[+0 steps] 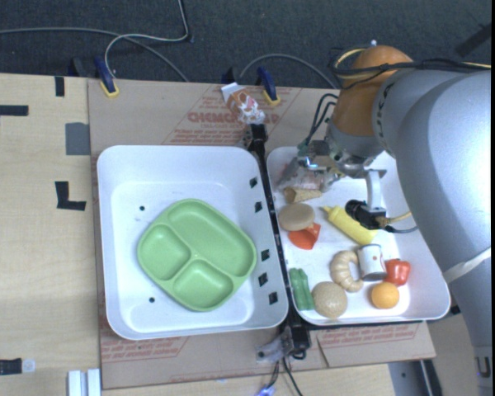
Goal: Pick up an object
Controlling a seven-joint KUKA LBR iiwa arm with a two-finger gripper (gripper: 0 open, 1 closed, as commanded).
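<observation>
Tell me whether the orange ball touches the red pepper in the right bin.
Touching: the camera view shows the orange ball pressed against the red pepper, no bin floor between them.

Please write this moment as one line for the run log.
arm: over right bin far end | gripper: low above food toys, nothing seen held | left bin: green plate | task: not done

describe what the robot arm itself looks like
The arm is bulky, with smooth rounded light-grey casings and an orange band above the wrist. Thin dark cables loop around the orange section. The gripper end is smaller, metallic grey.
</observation>
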